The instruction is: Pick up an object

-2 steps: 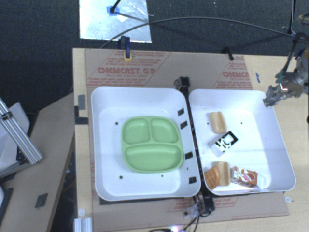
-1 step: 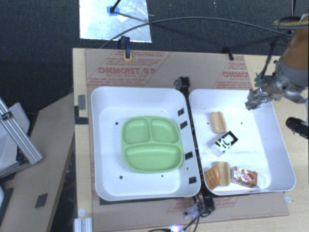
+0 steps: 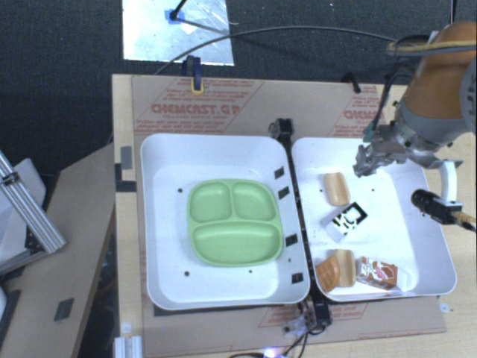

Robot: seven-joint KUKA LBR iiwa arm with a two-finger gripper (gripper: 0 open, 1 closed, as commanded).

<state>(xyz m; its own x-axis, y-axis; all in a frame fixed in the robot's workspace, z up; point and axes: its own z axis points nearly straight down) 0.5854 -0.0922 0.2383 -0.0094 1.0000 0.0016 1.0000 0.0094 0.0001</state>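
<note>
Right bin (image 3: 436,271): bread roll (image 3: 336,188), black-and-white box (image 3: 347,219), pastry (image 3: 335,269), snack packet (image 3: 377,274), scattered loose for picking. Pincer (image 3: 365,162) above roll; its opening cannot be told, nothing visibly held.

A green three-compartment tray (image 3: 235,222) lies in the left white bin (image 3: 160,200), a blue-and-yellow clamp (image 3: 194,74) grips the brown board (image 3: 201,107), and a shiny foil sheet (image 3: 149,21) sits behind.

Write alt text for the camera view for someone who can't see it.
A grey and orange robot arm's claw hovers over the right white bin, which holds a tan bun, a black-and-white packet, another bun and a snack wrapper. The left bin holds a green divided tray.
</note>
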